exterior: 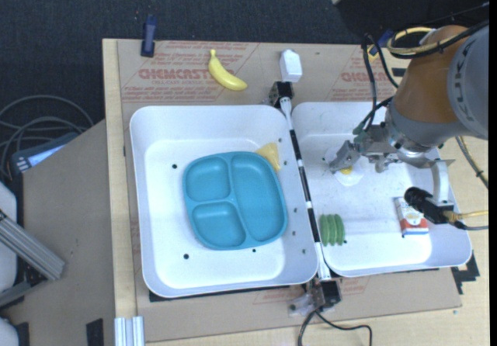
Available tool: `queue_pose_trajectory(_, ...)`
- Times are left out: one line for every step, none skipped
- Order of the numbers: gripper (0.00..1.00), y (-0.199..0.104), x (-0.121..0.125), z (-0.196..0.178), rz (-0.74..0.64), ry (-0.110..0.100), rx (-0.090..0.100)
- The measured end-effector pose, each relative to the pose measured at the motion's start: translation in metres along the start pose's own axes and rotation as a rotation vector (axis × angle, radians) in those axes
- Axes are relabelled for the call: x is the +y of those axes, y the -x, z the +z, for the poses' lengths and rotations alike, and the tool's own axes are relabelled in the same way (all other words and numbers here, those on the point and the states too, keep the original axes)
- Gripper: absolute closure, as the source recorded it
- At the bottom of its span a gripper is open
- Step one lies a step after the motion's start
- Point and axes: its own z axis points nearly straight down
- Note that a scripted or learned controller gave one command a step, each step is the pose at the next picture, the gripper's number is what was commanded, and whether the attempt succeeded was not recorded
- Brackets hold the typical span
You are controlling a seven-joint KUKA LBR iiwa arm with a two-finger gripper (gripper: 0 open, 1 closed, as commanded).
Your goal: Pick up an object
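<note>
A: Pale yellow, that small object (pixel 347 176) on the floor of the right bin (pixel 388 257), right under the gripper (pixel 359 157). Is it in the grasp?

B: I would not say so. The gripper hangs just above it, near the bin's back left part, and the fingers look spread, one reaching toward the left. Nothing sits between them that I can make out.

A: So which step is this?

B: My judgement: the approach, with the grasp not yet made. The next move calls for lowering straight onto the yellow piece and closing on it squarely, since it is small and lies flat.

A: Other candidates?

B: A green ridged item (pixel 332 229) lies by the bin's left wall, and a small red and white pack (pixel 411 222) sits toward the right side. The left bin (pixel 155 205) holds a blue divided plate (pixel 233 199) with a yellow scrap (pixel 269 153) at its far corner. A banana (pixel 225 73) rests on the cardboard behind.
</note>
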Motion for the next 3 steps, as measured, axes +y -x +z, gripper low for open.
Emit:
queue_pose_trajectory(0.00,0.015,0.085,0.060,-0.002,0.002,-0.002)
queue_pose_trajectory(0.00,0.015,0.049,0.060,0.000,0.001,-0.001)
queue_pose_trajectory(0.00,0.014,0.044,0.060,0.000,0.000,-0.001)
